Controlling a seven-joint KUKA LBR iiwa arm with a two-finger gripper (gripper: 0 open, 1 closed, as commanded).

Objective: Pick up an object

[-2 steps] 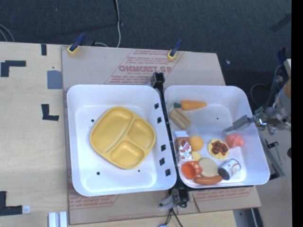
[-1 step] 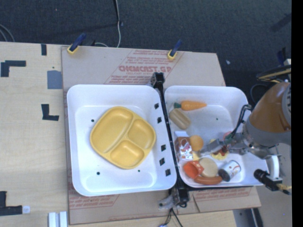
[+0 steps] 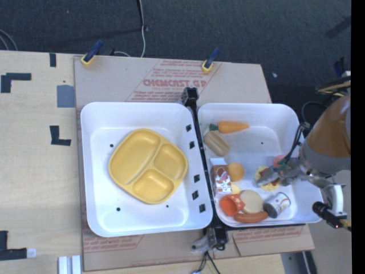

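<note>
While the claw [image 3: 272,174] hangs low in the right bin [image 3: 285,116], whether its jaws are open or shut I cannot tell. Toy foods lie to its left: a carrot [image 3: 230,127], a sausage [image 3: 250,216].

Robot lab or test bench, not a home. Two white bins [image 3: 91,153] sit side by side on a printed cardboard sheet [image 3: 165,81], which is clipped at its far edge by two yellow-and-blue clamps [image 3: 88,56]. Black tape marks [image 3: 57,135] on the wooden benchtop left of the bins. Cable [image 3: 140,16] runs over dark carpet beyond the cardboard.
</note>
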